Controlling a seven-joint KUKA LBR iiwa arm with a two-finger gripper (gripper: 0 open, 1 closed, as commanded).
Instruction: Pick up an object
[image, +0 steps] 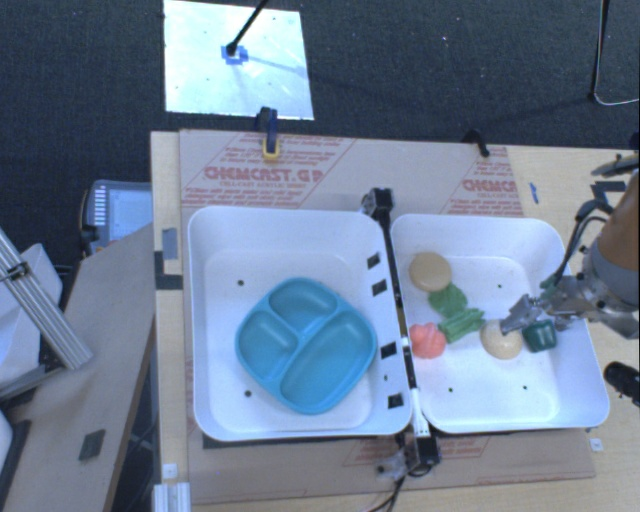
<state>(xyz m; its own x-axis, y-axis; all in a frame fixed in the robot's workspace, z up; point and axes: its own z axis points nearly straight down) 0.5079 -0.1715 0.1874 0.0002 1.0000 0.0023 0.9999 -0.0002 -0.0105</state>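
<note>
The right bin (560, 400) holds several toy foods. A tan round piece (431, 270) lies at the back left, with a light green piece (448, 300) and a darker green piece (461, 324) in front of it. A salmon-red piece (428, 341) lies by the divider. A cream round piece (501, 341) sits mid-bin. A small dark green block (540, 336) lies just right of the cream piece. My gripper (532, 320) reaches in from the right and sits directly at the dark green block, touching or nearly touching it.
The left bin (215, 400) holds a blue divided plate (304, 344). A black clip strip (392, 300) runs along the divider between the bins. The arm's grey body (615, 270) hangs over the right bin's right wall.
</note>
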